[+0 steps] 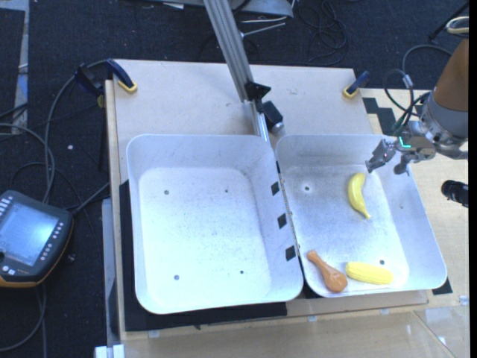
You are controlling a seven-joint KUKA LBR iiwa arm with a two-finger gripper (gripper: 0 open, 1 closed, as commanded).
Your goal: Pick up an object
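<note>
pincer (389, 159) open, empty, far-right | banana (358, 195) just beside it: light, smooth, curved | you'd grip its middle, across the width

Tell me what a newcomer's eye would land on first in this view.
Probably the three bright items in the right white bin: a curved yellow banana near the middle, and along the front edge a yellow corn-like piece beside an orange drumstick-shaped toy. Next, the grey two-finger gripper hanging over that bin's far right side, just above the banana.
</note>
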